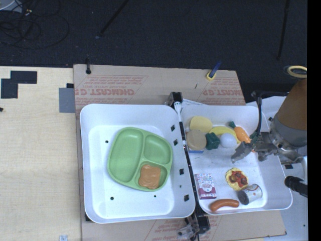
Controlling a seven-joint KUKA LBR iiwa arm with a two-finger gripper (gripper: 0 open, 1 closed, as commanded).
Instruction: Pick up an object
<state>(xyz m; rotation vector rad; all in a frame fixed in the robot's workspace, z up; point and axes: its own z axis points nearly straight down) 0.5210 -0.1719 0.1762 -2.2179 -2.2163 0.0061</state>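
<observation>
A: How far has the pick been carried?

B: No object has been lifted yet, as far as can be judged. The gripper (pixel 244 149) is seen low inside the right bin (pixel 281 197), reached in from the right, and nothing is seen between its fingers. They appear spread, one dark finger slanting down towards the bin floor, the other less clearly made out.

A: So the whole grasp is left to be done?

B: It is judged so: closing on something, then lifting it clear. No item is marked out by the task (any of them would serve), but the nearest candidates are clustered just to the gripper's left.

A: What is found there?

B: A white ball (pixel 228 140) lies just beside the fingertip, with a small orange piece (pixel 242 133) above it and a dark green toy (pixel 212 141) to its left. Pale yellow pieces (pixel 200 123) are set further back, near the bin's top left corner. Nearer the camera, a round yellow item topped with red (pixel 236 177), a small pink packet (pixel 205 185), a sausage (pixel 223 204) and a dark grey and white object (pixel 250 194) are spread apart on the floor.

A: And the other bin?

B: In the left bin (pixel 95 134) a green divided plate (pixel 135 154) is held, with a brown piece (pixel 150 176) in its lower right compartment. It is well apart from the gripper.
</observation>
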